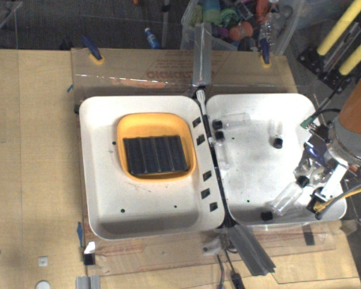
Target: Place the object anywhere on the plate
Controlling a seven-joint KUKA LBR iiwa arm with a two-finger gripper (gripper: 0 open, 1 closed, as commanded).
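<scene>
An orange-yellow plate (155,125) sits in the left bin (102,209). A black ridged rectangular object (155,154) lies flat on the plate and covers most of its middle. My gripper (310,186) is low over the right bin (253,179), near that bin's front right corner and far from the plate. A clear plastic piece (285,198) lies on the bin floor just left of the gripper; I cannot see whether it touches the gripper.
Two more clear pieces (234,120) (275,129) lie at the back of the right bin. Small black knobs (277,142) (217,125) (266,215) dot its floor. A divider with black tabs (206,161) separates the bins. A crate of toys (240,8) stands behind the bench.
</scene>
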